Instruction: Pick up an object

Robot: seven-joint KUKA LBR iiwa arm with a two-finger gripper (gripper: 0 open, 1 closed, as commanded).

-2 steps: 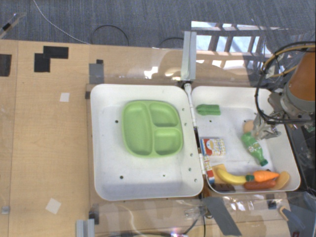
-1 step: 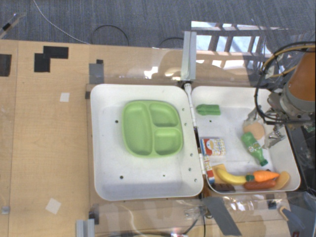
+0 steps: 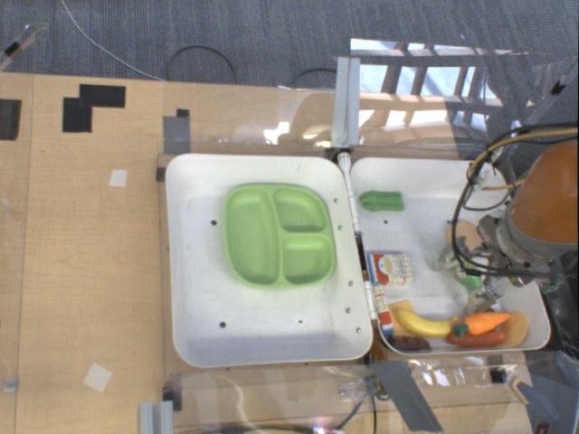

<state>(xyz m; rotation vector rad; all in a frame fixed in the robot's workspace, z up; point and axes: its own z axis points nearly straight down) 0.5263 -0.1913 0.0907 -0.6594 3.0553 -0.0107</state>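
Mostly crowded near rim: banana (image 3: 422, 322), carrot (image 3: 488, 322); green block (image 3: 381, 202) apart.

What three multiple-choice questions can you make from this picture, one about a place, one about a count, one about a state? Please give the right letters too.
1. Where does the green divided plate lie?
A. in the left bin
B. in the right bin
C. on the floor

2. How many compartments does that plate have?
A. two
B. three
C. five

3. How does the banana rest?
A. standing upright against the wall
B. lying flat near the right bin's near edge
C. on the green plate

Answers:
1 A, the plate sits in the left bin, apart from its walls.
2 B, one long section and two smaller ones show.
3 B, it lies flat in the right bin, next to the carrot.
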